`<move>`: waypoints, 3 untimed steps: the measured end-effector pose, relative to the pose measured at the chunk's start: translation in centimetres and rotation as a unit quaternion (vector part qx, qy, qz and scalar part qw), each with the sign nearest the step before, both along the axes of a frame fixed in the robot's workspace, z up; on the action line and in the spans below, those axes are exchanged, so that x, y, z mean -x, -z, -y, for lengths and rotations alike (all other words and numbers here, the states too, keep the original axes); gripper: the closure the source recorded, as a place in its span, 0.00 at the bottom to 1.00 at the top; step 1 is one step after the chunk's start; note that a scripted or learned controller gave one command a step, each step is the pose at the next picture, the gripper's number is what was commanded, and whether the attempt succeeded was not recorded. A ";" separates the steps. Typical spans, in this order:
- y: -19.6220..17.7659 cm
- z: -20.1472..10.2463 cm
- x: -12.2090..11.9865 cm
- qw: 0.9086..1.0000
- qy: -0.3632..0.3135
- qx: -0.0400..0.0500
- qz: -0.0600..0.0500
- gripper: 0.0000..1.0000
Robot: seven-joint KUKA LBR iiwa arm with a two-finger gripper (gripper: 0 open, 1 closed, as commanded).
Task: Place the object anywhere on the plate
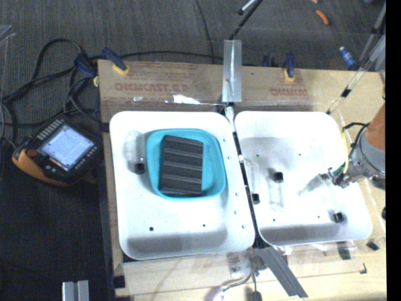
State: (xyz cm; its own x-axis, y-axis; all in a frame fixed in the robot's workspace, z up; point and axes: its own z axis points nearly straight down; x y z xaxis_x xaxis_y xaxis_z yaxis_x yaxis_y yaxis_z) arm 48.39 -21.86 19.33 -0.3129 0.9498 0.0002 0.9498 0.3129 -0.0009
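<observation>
A blue plate (216,168) rests in the left bin (175,237). A dark grey ribbed block (182,165) lies flat on the plate, covering most of its middle. My gripper (324,179) is low over the right bin (301,231), near its right wall, and nothing shows in its grasp. A small clear bottle with a black cap (276,188) lies on the right bin's floor, to the left of the gripper and apart from it.
Another clear item with a black cap (134,150) lies in the left bin beside the plate's left rim. Small black pieces sit at the right bin's lower right (338,217) and by the divider (255,198). A handheld controller (59,149) lies off the bench, left.
</observation>
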 end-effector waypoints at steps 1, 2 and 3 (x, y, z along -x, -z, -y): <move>6.0 -8.9 0.1 0.990 0.139 0.000 -0.001 0.00; -3.6 -2.5 0.0 0.993 0.120 0.001 0.000 0.00; 9.6 -3.1 0.1 0.971 0.238 0.001 -0.001 0.00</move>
State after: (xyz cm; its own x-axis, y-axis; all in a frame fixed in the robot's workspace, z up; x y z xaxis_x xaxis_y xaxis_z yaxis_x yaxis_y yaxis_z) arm 48.32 -18.76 9.70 0.1610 0.9869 -0.0013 0.9869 -0.1610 -0.0029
